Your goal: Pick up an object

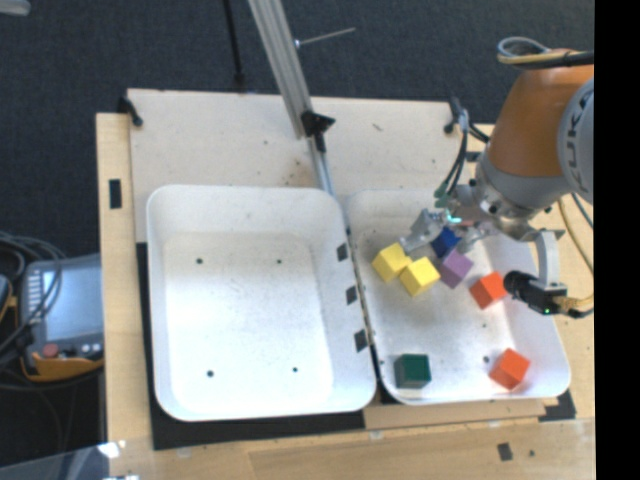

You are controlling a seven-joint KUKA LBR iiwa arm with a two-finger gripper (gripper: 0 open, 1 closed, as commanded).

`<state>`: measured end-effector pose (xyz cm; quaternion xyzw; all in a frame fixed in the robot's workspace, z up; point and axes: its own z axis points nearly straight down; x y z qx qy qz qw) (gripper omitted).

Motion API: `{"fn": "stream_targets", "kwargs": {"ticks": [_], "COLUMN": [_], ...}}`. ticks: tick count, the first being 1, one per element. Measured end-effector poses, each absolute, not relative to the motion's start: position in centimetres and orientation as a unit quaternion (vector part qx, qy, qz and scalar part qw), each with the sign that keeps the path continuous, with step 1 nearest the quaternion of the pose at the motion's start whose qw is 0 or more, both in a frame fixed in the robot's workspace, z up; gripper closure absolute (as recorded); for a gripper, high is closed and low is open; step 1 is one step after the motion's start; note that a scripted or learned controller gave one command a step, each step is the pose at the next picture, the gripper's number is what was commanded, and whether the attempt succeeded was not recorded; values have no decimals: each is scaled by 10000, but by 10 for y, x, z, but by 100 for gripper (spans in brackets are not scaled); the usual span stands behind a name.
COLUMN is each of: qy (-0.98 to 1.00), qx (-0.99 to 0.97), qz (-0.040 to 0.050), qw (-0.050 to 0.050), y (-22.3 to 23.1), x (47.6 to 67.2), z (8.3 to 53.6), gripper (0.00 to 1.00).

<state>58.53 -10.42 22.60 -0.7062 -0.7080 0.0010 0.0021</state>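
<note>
My gripper (436,230) hangs low over the upper middle of the right bin (540,343), reaching in from the right. A blue block (448,240) lies right under it, partly hidden by the gripper. Touching that spot from below is a purple block (456,267). Two yellow blocks (391,261) (420,275) sit just left of the gripper, close together. An orange block (487,290) lies to the lower right, a second orange block (510,367) near the bin's front right corner, and a green block (411,370) at the front left.
The left bin (250,298) lies beside the right one, their rims meeting in the middle. A slanted metal pole (285,53) rises from the back of the bench. A black cable fitting (535,293) hangs off the arm over the right bin's edge.
</note>
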Motion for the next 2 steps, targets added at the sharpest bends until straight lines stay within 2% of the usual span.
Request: {"fn": "stream_targets", "kwargs": {"ticks": [1,2], "qy": [-7074,-7059], "qx": [-7068,-7083], "qz": [-9,21], "qw": [1,6], "y": [-104,-103], "x": [586,585], "z": [229,186], "gripper": [0,0]}}
